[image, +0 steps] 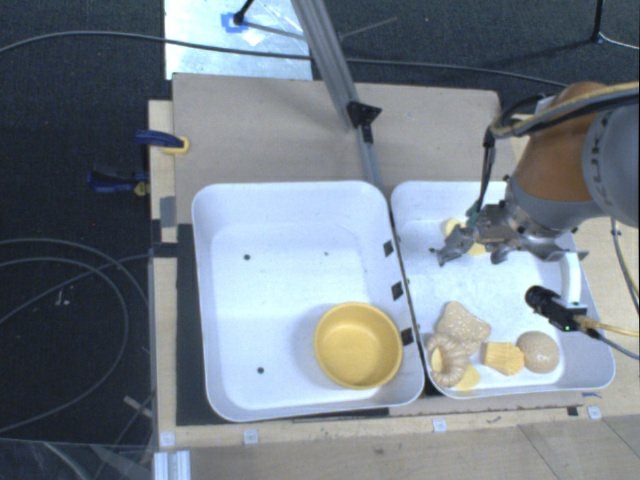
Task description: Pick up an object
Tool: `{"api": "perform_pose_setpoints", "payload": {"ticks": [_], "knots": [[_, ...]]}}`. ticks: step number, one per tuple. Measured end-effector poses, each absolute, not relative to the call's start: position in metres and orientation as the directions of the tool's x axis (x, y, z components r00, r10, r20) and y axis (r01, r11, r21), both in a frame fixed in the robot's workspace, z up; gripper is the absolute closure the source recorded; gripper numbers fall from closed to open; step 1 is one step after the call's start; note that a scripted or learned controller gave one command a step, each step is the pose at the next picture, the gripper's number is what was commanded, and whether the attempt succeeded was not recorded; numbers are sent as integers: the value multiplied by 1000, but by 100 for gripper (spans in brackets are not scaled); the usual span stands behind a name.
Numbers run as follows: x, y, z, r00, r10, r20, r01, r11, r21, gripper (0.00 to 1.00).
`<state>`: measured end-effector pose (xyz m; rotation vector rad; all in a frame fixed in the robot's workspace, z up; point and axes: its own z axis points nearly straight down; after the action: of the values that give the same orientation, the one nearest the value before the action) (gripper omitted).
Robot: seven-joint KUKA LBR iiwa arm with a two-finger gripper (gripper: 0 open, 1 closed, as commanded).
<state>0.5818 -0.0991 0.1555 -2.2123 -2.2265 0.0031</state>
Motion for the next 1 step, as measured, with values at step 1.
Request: {"api": "perform_pose_setpoints", "payload": {"ticks": [1], "knots": [[571, -99, 103, -1, 1000, 0, 1000, 1, -4, 0]]}}
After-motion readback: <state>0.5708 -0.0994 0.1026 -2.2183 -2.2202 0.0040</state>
